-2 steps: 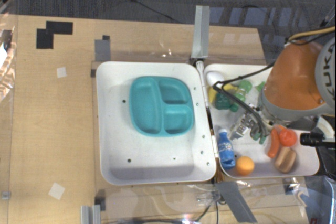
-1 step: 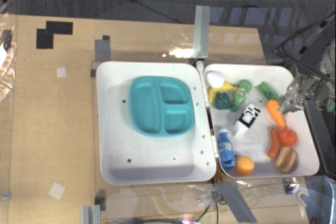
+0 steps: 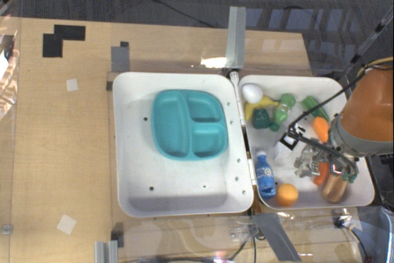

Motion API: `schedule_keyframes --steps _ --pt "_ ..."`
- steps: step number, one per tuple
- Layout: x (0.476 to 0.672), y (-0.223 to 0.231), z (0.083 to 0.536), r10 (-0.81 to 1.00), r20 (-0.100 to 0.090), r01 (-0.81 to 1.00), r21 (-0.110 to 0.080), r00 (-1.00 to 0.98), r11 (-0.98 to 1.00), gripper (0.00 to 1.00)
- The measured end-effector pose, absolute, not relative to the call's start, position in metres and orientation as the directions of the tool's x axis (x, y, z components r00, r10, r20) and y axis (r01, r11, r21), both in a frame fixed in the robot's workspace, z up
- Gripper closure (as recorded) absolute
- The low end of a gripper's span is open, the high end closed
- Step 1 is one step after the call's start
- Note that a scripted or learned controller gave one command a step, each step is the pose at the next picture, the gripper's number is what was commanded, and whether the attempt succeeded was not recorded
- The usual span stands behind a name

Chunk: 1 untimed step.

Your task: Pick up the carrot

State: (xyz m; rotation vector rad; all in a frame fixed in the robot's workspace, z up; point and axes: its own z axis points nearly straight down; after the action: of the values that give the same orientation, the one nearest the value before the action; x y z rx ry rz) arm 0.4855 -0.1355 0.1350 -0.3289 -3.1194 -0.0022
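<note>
The carrot (image 3: 321,129) is a short orange piece lying in the right bin (image 3: 269,85), near its right side, partly under the arm's wrist. My gripper (image 3: 309,164) hangs low in the same bin, just in front of the carrot and slightly to its left. A red-orange item (image 3: 320,173) and a brown item (image 3: 333,189) lie right beside the gripper. Cables and the wrist hide part of the carrot's near end.
The right bin also holds a white egg (image 3: 252,93), a yellow piece (image 3: 251,111), green items (image 3: 282,107), a blue bottle (image 3: 265,175) and an orange (image 3: 287,194). A teal divided plate (image 3: 189,124) sits in the left bin (image 3: 132,151). The arm's orange band (image 3: 371,109) overhangs the right edge.
</note>
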Motion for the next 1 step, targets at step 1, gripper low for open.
schedule_keyframes --steps 1 --pt "0.4885 -0.1308 0.1304 0.459 -0.005 0.459 0.003 -0.888 0.888 1.00"
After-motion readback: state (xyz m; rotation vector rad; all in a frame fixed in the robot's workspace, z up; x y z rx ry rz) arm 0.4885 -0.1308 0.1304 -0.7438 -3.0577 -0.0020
